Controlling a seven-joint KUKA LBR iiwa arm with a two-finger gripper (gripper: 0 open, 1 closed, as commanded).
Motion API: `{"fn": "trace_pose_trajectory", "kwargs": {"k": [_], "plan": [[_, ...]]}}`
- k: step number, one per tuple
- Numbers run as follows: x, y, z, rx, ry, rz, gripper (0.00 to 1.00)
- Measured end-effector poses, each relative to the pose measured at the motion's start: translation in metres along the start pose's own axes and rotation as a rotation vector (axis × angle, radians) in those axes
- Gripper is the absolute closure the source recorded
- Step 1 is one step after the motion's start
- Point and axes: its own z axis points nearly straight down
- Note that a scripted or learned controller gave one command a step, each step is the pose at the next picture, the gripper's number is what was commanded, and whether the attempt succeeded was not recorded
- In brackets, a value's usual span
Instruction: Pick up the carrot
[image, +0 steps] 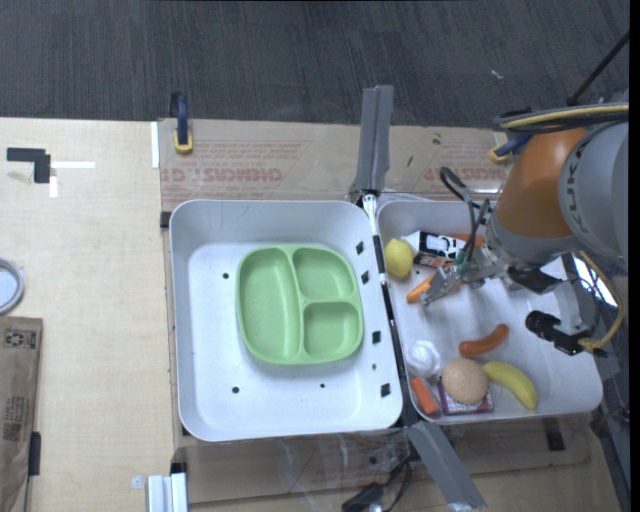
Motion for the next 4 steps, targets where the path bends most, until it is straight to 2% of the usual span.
{"fn": "trace_pose_trajectory", "kwargs": {"k": [1, 2, 3, 4], "plan": [[-0.001, 0.000, -0.009, 0.000, 0.000, 0.003, 1.00], [-0.001, 0.000, -0.009, 0.000, 0.000, 0.003, 0.00], [-0.010, 0.024, 0.000, 0.002, 0.000, -0.210, 0.00], [0.024, 0.013, -0.100, 0.001, -0.001, 0.031, 0.00]]}}
